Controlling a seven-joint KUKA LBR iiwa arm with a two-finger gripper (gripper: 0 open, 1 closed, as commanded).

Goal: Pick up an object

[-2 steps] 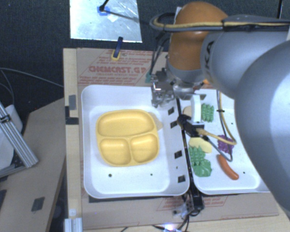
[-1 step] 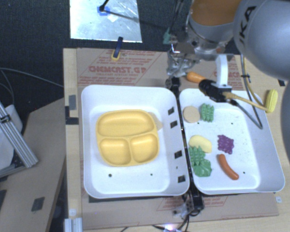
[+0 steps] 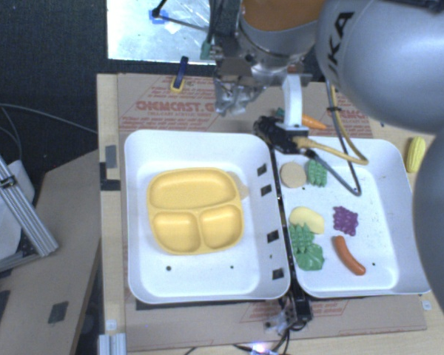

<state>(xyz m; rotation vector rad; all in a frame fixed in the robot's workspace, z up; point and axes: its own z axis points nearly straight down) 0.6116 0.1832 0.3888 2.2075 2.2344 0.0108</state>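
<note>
Overhead, the claw (image 3: 233, 98) hangs blurred beyond the bins; whether clenched or released, I cannot tell.

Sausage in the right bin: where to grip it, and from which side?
Grip the sausage at its middle, coming straight down, closing across its narrow width. It lies flat and diagonal on the bin floor, apart from the green leafy piece and purple grapes.
</note>
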